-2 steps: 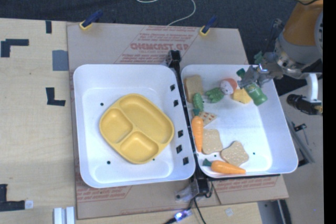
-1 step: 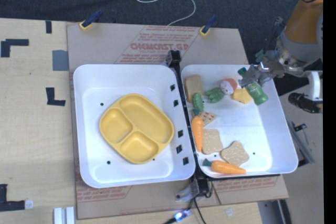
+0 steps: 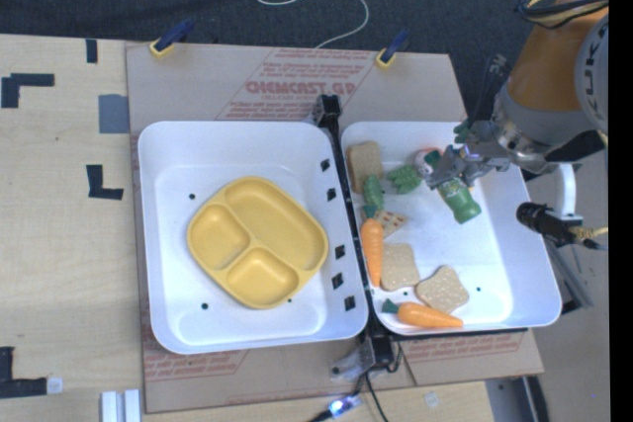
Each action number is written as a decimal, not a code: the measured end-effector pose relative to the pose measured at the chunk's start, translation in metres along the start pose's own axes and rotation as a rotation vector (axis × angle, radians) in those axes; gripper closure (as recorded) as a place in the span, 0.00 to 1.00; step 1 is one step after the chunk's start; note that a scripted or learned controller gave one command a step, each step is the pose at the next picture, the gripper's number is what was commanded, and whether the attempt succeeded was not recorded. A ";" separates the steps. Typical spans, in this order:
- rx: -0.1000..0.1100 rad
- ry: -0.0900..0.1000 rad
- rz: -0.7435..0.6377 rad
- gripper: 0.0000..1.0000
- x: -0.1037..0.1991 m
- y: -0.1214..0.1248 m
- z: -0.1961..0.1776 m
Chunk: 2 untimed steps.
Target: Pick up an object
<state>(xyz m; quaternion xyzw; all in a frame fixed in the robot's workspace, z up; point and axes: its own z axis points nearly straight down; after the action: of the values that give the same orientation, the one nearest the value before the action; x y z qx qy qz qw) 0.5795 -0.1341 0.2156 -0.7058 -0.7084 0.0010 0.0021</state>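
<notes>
Down front, a carrot point(image 3: 428, 315) lies by the right bin's point(image 3: 514, 311) near wall beside bread slices, loose for picking. The gripper point(image 3: 450, 171) hangs low over a green bottle point(image 3: 461, 203); whether its fingers grip, I cannot tell.

you see the arm point(image 3: 564, 64) cut off by the right edge. the gripper point(image 3: 447, 168) covers part of a small orange-red object point(image 3: 428, 155), too hidden to identify. a black fixture point(image 3: 368, 363) below the bins point(image 3: 237, 138) is too blurred to name.
</notes>
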 end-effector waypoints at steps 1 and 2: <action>-0.001 0.001 -0.001 1.00 0.043 -0.030 -0.012; 0.001 0.001 -0.001 1.00 0.092 -0.053 0.002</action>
<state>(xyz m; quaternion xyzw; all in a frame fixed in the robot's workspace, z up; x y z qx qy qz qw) 0.5261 -0.0424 0.2137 -0.7054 -0.7088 0.0012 0.0027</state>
